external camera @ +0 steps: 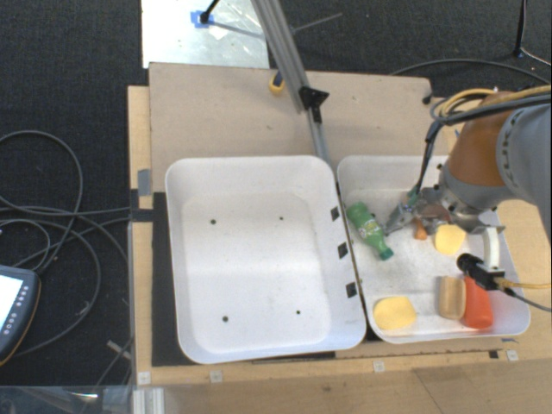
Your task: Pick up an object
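Several objects are sitting in the right bin (514, 322), and nothing is lifted yet.
You are looking at the arm (500, 158) reaching in from three o'clock, its gripper (412, 216) hanging low over that bin's twelve o'clock half; whether its fingers are apart or together, you cannot tell. Just beside it at nine o'clock the green bottle (369, 228) is lying on its side, the nearest candidate. A yellow round piece (448, 239) is resting at its four o'clock, with a yellow block (394, 313), a tan block (448, 297) and a red object (477, 304) along six o'clock. Judging by this, the grasp and lift are both remaining.
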Available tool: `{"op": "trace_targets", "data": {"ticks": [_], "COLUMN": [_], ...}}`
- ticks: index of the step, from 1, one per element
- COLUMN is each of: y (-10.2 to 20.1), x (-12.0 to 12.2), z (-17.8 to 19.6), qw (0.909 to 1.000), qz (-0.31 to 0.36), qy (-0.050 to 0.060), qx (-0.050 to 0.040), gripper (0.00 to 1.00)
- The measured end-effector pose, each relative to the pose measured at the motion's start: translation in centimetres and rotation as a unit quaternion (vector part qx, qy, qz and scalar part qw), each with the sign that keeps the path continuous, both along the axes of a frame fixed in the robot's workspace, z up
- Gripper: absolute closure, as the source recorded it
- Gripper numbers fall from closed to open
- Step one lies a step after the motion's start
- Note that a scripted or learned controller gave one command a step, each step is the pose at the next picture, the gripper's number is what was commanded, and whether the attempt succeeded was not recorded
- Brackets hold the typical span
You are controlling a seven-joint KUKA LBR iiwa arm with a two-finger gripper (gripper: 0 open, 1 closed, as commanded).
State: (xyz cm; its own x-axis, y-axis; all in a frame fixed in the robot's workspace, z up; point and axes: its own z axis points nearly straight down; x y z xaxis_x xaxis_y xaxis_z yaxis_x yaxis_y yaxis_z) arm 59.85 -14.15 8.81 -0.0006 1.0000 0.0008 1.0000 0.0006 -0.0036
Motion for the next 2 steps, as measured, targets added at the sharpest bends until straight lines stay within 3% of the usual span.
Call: {"op": "trace_targets", "data": {"ticks": [1,2], "y": [-0.1,-0.1], "x": [0.2,-0.4], "z": [1.4,6.1], "qw": [1.0,1.0], "qz": [0.0,0.0], "qy": [-0.004,-0.004], "qx": [-0.0005,-0.0008], "gripper": [1.0,1.0]}}
